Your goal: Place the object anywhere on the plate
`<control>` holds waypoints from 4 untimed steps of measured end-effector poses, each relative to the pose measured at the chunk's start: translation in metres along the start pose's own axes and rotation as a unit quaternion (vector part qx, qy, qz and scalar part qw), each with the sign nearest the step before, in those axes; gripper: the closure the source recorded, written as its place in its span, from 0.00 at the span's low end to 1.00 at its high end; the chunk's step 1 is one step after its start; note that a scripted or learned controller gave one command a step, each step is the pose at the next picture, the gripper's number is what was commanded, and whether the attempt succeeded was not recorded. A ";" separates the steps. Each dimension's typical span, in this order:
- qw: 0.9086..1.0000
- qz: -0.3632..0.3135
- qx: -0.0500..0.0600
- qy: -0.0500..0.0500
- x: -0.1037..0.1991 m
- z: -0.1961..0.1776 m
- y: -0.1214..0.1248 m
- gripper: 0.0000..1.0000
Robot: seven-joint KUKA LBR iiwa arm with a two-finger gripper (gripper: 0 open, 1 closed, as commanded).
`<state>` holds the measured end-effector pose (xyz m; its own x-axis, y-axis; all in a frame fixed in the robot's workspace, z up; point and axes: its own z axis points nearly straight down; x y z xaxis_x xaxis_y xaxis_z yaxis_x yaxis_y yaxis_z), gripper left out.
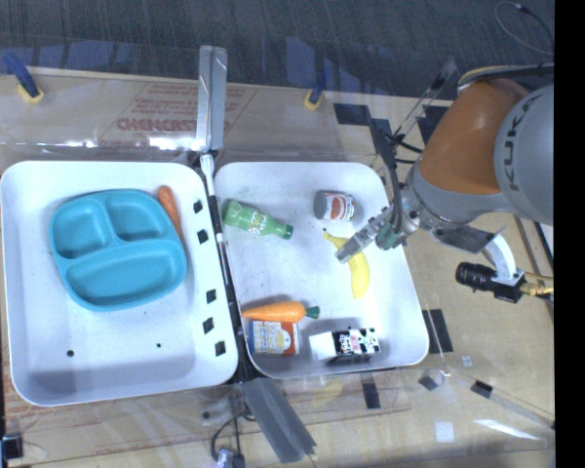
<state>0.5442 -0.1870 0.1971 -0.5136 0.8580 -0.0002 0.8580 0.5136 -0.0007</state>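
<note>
In the right bin (395,305) I see the gripper (356,249) low over the far end of the banana (358,273); I cannot tell whether it grips anything. The banana lies near the bin's right wall. Around it I see a green bottle (255,220), a can (335,206), a carrot (277,311) against a carton (272,337), and a black-and-white box (349,343). In the left bin (39,359) the blue plate (118,245) sits, with an orange piece (169,206) just beside its right rim.
</note>
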 end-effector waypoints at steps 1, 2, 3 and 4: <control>0.997 -0.075 0.000 0.001 0.076 -0.033 0.015 1.00; 0.980 -0.197 0.001 0.001 0.110 -0.021 0.055 1.00; 0.986 -0.166 0.001 0.001 0.102 0.006 0.048 1.00; 0.992 -0.129 0.000 0.000 0.108 -0.051 0.036 1.00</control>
<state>0.5195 -0.0753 0.2478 -0.7154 0.6987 -0.0009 0.6987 0.7154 -0.0003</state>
